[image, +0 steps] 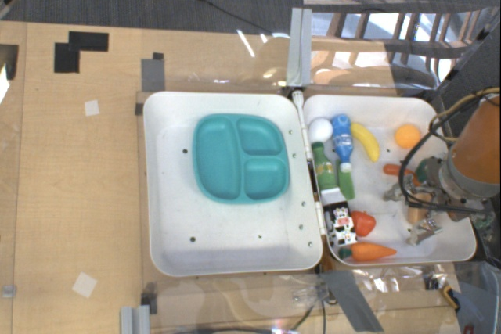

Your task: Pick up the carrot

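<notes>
- Currently the carrot (373, 251) lies at the near edge of the right bin (462, 250), toward its left corner.
- Gripper (423, 229) sits over the right part of that bin, to the right of the carrot and slightly farther from the front edge; near but apart, nothing between its fingers.
- Cannot tell whether the gripper is open or closed; the wrist and cables hide most of it.
- Carrot's long axis runs roughly left-right in the view, tapered tip pointing right toward the gripper, thick end left.
- Just beside the thick end: a small black-and-white box (340, 221) and a red tomato-like piece (363, 224).
- Farther back: green bottle (324, 168), blue bottle (341, 138), white ball (319, 128), banana (365, 141), orange (407, 137).
- Left bin (172, 246) holds a teal divided tray (239, 157), well apart from the carrot.
</notes>
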Robot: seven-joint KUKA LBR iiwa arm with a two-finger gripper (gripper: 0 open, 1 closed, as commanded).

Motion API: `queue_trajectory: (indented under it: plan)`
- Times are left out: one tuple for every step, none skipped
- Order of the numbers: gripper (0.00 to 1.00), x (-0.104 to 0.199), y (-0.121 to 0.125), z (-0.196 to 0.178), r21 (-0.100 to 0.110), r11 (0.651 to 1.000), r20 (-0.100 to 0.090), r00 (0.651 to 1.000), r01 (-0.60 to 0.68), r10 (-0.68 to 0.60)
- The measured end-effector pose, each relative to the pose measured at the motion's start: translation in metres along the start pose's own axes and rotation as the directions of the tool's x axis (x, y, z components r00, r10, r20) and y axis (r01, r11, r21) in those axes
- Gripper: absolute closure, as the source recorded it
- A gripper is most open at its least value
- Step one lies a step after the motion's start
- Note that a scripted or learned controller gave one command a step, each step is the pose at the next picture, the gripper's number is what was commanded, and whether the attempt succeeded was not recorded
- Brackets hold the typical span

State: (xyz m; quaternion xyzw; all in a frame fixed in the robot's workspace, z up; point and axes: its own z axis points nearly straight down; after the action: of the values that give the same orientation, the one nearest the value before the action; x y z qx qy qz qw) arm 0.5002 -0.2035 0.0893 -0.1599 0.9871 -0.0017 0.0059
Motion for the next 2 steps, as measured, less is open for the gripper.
queue_trajectory:
  plan:
    - [0.00, -0.027, -0.010, 0.000, 0.001, 0.954, 0.001, 0.954, -0.298, 0.298]
    - [0.00, -0.024, 0.023, -0.001, 0.003, 0.947, 0.005, 0.947, -0.322, 0.322]
